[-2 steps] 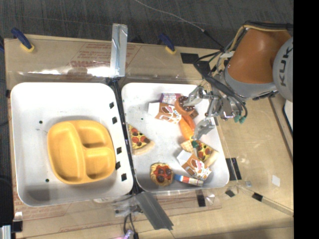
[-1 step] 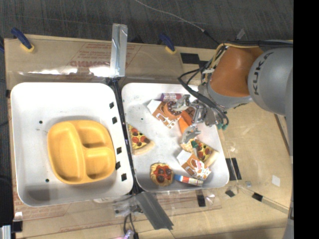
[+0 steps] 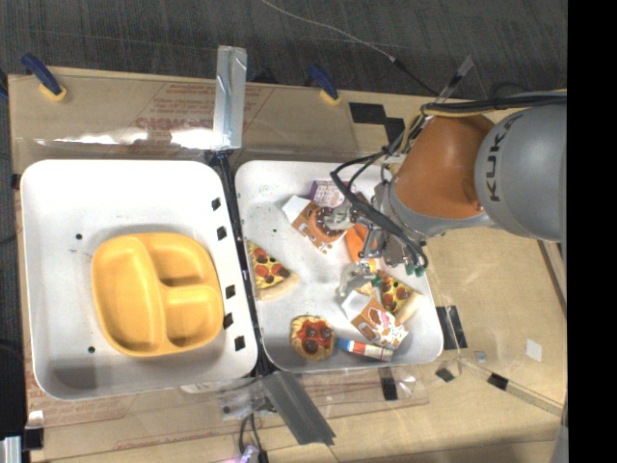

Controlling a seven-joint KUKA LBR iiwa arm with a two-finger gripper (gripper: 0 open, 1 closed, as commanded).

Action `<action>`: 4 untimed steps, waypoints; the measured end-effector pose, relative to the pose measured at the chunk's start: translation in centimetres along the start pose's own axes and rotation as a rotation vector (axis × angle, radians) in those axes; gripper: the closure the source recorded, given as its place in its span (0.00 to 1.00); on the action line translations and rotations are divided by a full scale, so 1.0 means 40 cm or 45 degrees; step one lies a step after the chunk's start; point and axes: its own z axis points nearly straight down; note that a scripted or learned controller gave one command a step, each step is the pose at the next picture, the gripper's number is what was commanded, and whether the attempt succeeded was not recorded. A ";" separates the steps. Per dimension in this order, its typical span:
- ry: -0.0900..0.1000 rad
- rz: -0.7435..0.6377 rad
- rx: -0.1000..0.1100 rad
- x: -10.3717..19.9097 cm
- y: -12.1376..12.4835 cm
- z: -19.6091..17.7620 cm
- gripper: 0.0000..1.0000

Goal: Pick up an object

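Pizza slice (image 3: 390,295) in right bin (image 3: 273,186), near 4 o'clock, touching packets (image 3: 378,328) at its 6. Tool (image 3: 369,270) just above, at slice's 10; grip state impossible to tell. Risk: crowded pile, so likely to snag a neighbour or slip off the flat slice.

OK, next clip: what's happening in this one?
A KUKA arm reaches in from the right over the right-hand bin, which holds a scatter of small items: a pizza slice, a round mini pizza, a few snack packets and a marker. The gripper is down among the packets near the bin's right side; a grasp cannot be confirmed. The left bin holds a yellow divided tray, untouched.
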 end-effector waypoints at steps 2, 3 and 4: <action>0.022 0.006 -0.008 -0.115 -0.002 0.009 0.00; 0.003 0.053 -0.002 0.077 -0.083 -0.003 0.00; -0.012 0.103 0.003 0.153 -0.080 -0.007 0.00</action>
